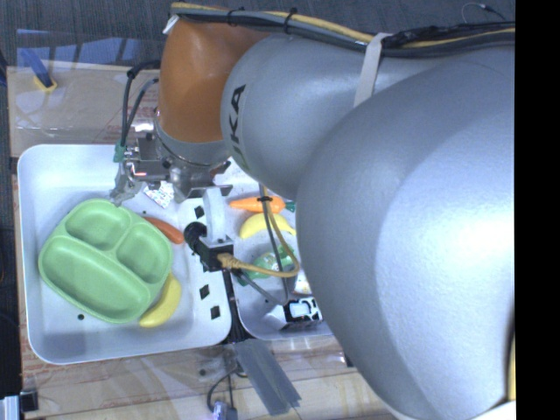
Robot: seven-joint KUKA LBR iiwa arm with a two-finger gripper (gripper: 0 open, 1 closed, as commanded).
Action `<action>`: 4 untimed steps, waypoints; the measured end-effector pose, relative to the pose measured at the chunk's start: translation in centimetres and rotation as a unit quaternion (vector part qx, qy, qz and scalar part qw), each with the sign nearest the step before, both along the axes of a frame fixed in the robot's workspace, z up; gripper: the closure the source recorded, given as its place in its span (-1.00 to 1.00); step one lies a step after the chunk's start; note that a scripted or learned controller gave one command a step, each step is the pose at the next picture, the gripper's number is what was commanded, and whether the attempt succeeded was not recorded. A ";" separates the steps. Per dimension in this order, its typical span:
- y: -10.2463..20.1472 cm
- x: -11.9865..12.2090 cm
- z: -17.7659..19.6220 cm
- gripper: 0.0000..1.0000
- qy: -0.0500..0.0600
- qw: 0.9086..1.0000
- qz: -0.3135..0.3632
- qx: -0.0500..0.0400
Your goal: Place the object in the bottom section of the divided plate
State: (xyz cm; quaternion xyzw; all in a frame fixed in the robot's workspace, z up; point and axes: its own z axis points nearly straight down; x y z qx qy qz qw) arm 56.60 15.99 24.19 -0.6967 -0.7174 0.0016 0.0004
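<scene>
You see the gripper (131, 178) just above the plate (105, 261); its fingers' state you cannot tell. A banana (164, 303) lies below.

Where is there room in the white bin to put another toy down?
Bare floor runs along the left bin's bottom edge, below the green divided plate and banana, and in its top-left corner. The right bin is crowded under the arm.

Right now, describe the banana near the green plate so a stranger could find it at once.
Look in the left white bin, which holds the green divided plate. The banana lies against the plate's lower right edge. It is yellow and curved, unlike the slim orange carrot at the plate's upper right.
</scene>
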 end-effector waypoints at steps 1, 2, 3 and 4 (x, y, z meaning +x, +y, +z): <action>-1.0 -9.2 -13.1 -1.00 0.004 0.998 0.061 0.000; -1.6 -9.3 -12.4 1.00 0.006 0.998 0.058 -0.006; -0.4 -2.2 -2.1 1.00 0.000 0.999 -0.036 0.001; 0.3 -9.2 -13.4 1.00 0.002 1.000 0.008 0.001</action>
